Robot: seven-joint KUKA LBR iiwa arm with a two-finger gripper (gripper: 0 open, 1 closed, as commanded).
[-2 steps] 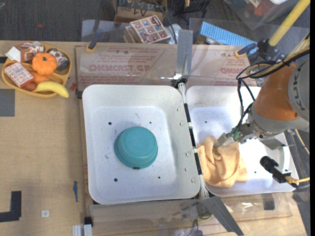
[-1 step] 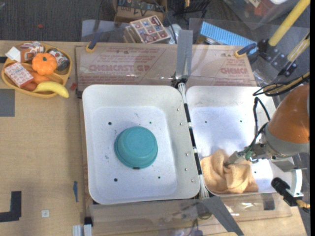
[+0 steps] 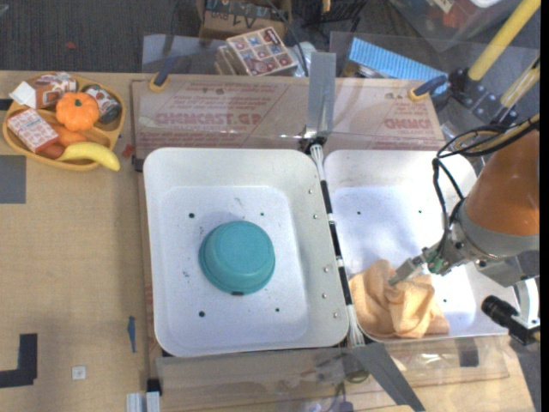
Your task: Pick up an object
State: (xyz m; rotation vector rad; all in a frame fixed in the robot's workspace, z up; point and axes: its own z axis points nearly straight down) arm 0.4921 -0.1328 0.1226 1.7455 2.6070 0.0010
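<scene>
My claw (image 3: 401,273) sits down on the yellow cloth (image 3: 396,302), which lies bunched directly under and just ahead of it in the right bin (image 3: 386,197). I cannot tell its grip state. Risks as I judge them: pinching one loose fold that slips free, or scraping the bin floor. The teal bowl (image 3: 238,257) lies well off, across the divider.

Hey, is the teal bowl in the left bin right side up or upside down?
Upside down. The teal bowl shows a smooth domed outside with a flat base on top, and no hollow, in the left bin.
</scene>
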